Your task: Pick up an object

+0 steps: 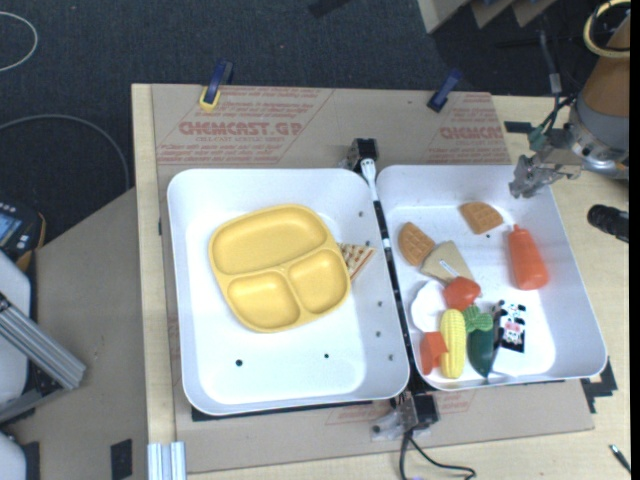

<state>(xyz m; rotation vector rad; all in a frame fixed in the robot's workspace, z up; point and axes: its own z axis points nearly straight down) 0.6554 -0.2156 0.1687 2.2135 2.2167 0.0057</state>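
Note:
My gripper [530, 181] hangs over the far right corner of the right bin [570, 308], with nothing visible between its fingers. Just in front of it lie a tan cracker-like piece [481, 217] and an orange-red bottle shape [526, 258]. Toward the bin's left side are a brown bread piece [414, 243] and a beige wedge [447, 262]. On a small white plate [428, 306] at the near side sit a red tomato [461, 293], a yellow corn cob [452, 341], a green pepper [481, 340], an orange carrot piece [432, 350] and a black-and-white carton [513, 326].
The left bin [190, 298] holds a yellow three-compartment tray [278, 266], with a waffle-like piece [355, 257] tucked at the tray's right edge. Blue clamps [213, 85] [443, 91] hold the cardboard base at the back. A black clip [364, 154] sits between the bins.

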